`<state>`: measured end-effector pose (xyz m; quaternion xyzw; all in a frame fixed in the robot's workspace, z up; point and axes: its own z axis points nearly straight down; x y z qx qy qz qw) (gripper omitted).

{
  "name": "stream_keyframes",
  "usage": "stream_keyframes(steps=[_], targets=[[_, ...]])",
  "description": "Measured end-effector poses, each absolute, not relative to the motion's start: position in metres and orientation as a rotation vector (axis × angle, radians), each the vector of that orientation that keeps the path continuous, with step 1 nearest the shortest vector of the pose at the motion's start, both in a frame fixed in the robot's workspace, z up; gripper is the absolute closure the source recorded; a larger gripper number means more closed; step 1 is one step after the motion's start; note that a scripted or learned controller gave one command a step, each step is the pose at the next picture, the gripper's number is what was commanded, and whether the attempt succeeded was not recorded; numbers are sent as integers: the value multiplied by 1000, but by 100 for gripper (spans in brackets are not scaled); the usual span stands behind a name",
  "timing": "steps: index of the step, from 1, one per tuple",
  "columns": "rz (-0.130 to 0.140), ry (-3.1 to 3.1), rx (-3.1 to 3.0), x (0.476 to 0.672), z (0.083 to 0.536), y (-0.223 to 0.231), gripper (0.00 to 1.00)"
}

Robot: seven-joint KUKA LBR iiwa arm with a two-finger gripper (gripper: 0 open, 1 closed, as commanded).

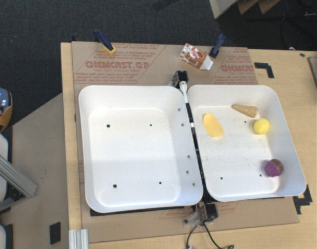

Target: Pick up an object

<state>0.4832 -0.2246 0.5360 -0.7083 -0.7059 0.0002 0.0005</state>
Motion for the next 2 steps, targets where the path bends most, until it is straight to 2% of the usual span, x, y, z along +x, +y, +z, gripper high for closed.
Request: stream_keyframes(steps=[1, 2], targets=[[10, -2211, -2211, 478, 378, -208, 100], [-14, -2239, -2235, 479, 546, -202, 100]])
